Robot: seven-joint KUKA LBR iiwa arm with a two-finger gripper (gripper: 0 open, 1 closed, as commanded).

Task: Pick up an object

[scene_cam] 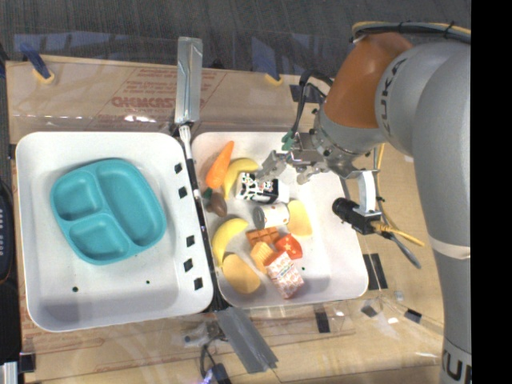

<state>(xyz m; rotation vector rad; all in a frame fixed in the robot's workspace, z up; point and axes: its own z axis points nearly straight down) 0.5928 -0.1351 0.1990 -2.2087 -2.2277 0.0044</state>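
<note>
Robotics lab, KUKA arm (416, 94), taped bench (104, 94)

The two white bins sit side by side on the bench (96, 86). The left bin (32, 294) lies well to the left of the end effector (276, 166) and holds a teal divided plate (108, 208). A grey metal bar (189, 78) stands up and to the left of the end effector, above the seam between the bins. Black clips (189, 214) run down that seam, just left of the end effector and below it.
</note>
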